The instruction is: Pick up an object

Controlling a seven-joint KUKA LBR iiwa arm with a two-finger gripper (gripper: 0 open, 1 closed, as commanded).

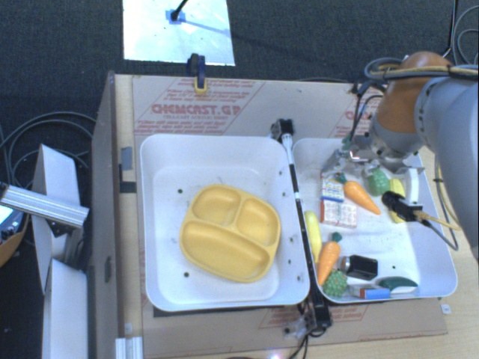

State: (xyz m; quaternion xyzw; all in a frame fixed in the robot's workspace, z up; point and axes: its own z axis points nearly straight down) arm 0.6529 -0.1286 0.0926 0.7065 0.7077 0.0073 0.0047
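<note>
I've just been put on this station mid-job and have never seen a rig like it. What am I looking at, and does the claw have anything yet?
This is one camera fixed above the bench, looking down at a slant. The grey arm with the orange band reaches in from the right. Its claw is over the far end of the right bin. The left bin holds just a yellow divided plate. The right bin holds toy food and small items: a carrot close to the claw, a small printed box beside it, a second carrot nearer the camera, and a green broccoli piece. From this angle I cannot tell whether the claw grips anything, so treat the pick as not confirmed.
</note>
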